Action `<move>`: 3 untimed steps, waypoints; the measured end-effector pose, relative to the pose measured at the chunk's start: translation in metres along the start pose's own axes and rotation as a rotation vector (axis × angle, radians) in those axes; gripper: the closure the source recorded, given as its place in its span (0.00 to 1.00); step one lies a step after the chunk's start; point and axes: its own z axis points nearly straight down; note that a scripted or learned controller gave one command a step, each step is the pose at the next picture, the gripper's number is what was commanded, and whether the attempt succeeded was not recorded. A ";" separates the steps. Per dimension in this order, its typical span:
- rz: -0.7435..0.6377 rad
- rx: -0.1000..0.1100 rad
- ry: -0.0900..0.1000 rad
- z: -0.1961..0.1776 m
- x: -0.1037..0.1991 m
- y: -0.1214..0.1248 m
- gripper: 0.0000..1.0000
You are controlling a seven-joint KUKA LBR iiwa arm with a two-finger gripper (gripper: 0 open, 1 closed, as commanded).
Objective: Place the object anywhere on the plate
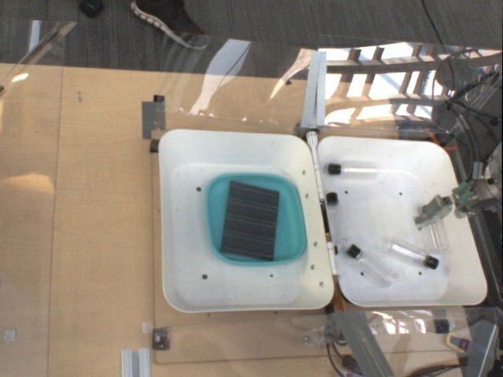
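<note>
A teal plate (292, 225) lies in the middle of the left bin (181, 210). A dark grey ribbed block (250, 220) rests flat on the plate, well inside its rim. My gripper (433, 211) hangs over the right side of the right bin (393, 159), far from the plate, with the arm reaching in from the right edge. I see nothing held in it.
Clear tubes with black caps lie in the right bin: one at the back left (355, 168), one at the front right (414, 254), one at the front centre (371, 265). A loose black cap (332, 199) sits by the divider. Cables and metal framing crowd the far right.
</note>
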 end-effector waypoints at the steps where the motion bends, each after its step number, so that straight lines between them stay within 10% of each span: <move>1: 0.053 0.001 0.002 0.033 0.070 0.014 0.00; 3: 0.322 0.002 0.004 0.076 0.232 0.047 0.00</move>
